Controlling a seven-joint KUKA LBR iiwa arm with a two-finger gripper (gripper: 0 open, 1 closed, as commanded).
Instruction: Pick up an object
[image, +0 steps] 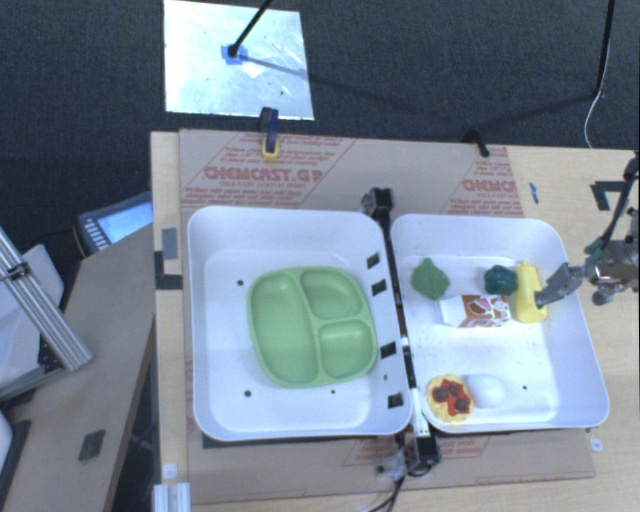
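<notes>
Right bin (575, 375) is holding the candidates: a yellow piece (529, 293) near the far right wall, a dark green piece (500, 279) touching it, a lighter green piece (431, 279), a flat printed card (484, 310), a small round dish of red food (449, 397) beside a white lump (489, 389). Gripper (556, 287) is reaching in from the right, tip sitting just beside the yellow piece; whether it is spread or pinching, I cannot tell. Yellow piece is looking light, rigid, probably smooth plastic (likely slippery), so gripping across its narrow width seems best. Left bin (215, 390) is carrying a green divided plate (310, 326).
</notes>
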